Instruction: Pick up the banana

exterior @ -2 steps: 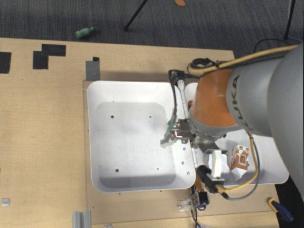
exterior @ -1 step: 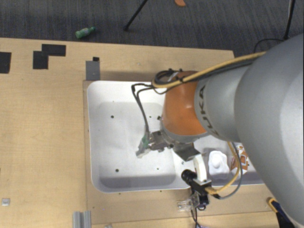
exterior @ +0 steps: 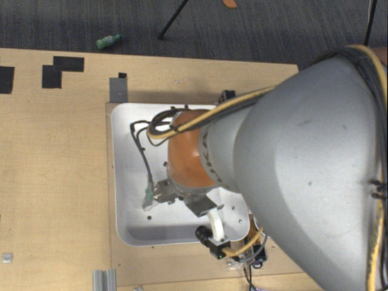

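The big grey arm (exterior: 303, 174) takes up the middle and right of the frame, and its orange band (exterior: 185, 156) sits over the white bin (exterior: 128, 220) at centre left. Below the band, the pincer (exterior: 151, 197) reaches down toward the left part of the bin's floor, its tip low over the white surface. From this angle I cannot tell whether it is apart or together, or whether anything is caught in it. A thin black cable (exterior: 143, 153) loops from the band down to the pincer. Where the banana lies I cannot tell, since the arm covers most of the bin and everything to its right (a small yellow-orange sliver (exterior: 251, 224) peeks out under the arm's lower edge, too little to name). The bare part of the bin is plain white. On the tan desk (exterior: 54, 180), black squares (exterior: 62, 70) sit at upper left. On the dark floor (exterior: 73, 11) along the top lie a small green thing (exterior: 108, 40) and an orange scrap (exterior: 229, 3), with a black rod (exterior: 182, 8) slanting between them.
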You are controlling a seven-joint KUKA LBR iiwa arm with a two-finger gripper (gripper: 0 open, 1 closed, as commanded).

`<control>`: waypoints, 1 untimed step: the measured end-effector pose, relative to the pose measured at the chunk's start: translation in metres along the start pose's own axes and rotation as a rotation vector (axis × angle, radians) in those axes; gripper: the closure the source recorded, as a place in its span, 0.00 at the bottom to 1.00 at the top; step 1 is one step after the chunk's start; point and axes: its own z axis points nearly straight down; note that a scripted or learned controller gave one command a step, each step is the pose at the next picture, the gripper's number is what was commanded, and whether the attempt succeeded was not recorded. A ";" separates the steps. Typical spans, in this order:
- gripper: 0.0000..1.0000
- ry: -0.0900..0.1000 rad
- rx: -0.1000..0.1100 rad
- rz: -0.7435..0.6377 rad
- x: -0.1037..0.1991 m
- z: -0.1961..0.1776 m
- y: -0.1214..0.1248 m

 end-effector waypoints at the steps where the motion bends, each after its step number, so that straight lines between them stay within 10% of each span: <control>1: 0.00 -0.001 0.004 -0.017 0.012 -0.131 0.027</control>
